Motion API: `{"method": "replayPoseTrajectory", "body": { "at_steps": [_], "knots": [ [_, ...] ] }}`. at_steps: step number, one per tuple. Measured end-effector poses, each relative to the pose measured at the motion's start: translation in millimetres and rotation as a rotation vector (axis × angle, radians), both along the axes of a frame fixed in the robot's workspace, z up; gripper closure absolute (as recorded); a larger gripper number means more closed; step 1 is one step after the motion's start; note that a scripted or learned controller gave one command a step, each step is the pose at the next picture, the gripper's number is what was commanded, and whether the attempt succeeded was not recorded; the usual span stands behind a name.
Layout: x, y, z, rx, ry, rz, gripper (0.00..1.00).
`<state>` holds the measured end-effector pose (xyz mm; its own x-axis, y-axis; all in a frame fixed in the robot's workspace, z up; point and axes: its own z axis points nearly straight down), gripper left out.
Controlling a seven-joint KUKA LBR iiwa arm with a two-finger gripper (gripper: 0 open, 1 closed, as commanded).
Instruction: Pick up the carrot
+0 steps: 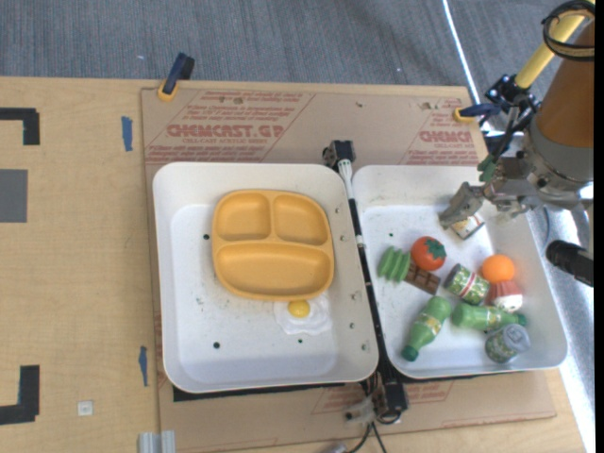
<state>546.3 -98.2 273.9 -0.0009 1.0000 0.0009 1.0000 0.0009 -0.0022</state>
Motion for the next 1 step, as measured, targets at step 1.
{"method": "replayPoseTrajectory", "body": {
  "at_steps": [1],
  "knots": [
    [-54.5, 3.8, -183.8, -0.001, -0.002, -0.208, 0.0]
  ]
}}
